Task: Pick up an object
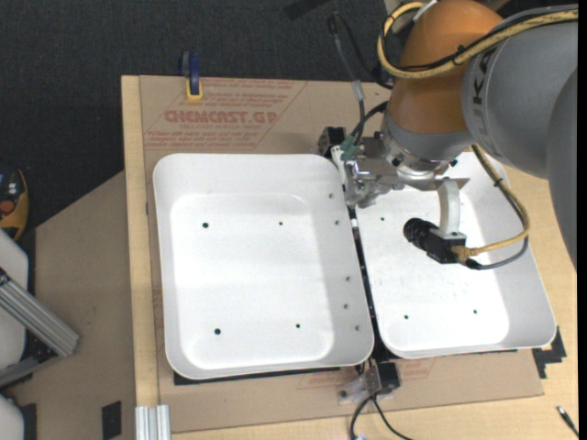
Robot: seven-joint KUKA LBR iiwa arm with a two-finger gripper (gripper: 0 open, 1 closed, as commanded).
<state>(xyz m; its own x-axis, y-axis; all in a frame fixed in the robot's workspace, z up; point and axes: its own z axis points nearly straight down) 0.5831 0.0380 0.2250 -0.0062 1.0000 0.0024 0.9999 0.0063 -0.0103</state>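
Note:
My gripper [359,189] hangs below the orange band [440,39] of the arm. It is over the far left corner of the right bin [459,310], close to the rim it shares with the left bin [248,273]. The wrist hides the bin floor right under the gripper. A black fitting [431,238] with a yellow cable juts from the wrist over the middle of the right bin. The left bin's floor shows bare white with a few small dark dots.
Both bins rest on a cardboard sheet [229,108] with red print. A blue clamp [191,67] grips the sheet's far edge. Cables run up behind the wrist at the back. An aluminium rail [37,319] lies at the far left.

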